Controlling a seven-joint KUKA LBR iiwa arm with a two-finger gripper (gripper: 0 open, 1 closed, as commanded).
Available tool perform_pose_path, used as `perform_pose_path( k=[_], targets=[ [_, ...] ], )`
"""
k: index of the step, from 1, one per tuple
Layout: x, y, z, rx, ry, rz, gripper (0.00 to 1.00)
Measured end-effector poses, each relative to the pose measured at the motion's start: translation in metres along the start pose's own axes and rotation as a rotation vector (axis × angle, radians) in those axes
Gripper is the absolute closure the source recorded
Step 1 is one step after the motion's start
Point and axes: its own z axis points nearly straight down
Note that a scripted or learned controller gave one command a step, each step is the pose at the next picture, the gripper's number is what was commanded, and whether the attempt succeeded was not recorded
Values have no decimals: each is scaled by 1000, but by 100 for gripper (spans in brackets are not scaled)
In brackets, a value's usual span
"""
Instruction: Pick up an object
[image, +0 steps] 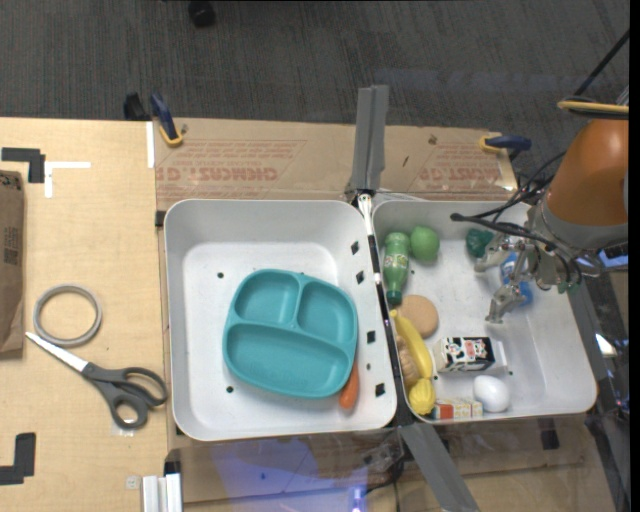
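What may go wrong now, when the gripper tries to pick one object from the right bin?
The gripper hangs over bare floor of the right bin, apart from every object, so it may close on nothing. The banana, bottle and brown ball crowd the dividing wall, so a grasp there may hit the wall or push neighbours.

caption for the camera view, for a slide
Gripper hovers over the right bin of toys; teal plate in the left bin.

Arm, grey with orange band: extended in from the right. Hand (506, 300): pointed downward, nothing seen gripped.
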Motion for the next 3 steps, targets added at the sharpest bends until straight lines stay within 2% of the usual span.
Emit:
perform_pose_path(
  k=[1,2,3],
  targets=[
    [-2,0,-11,2,-6,-2,100],
    [0,27,-97,-1,-1,85,100],
    [67,26,-18,-2,-1,-108,100]
  ],
)
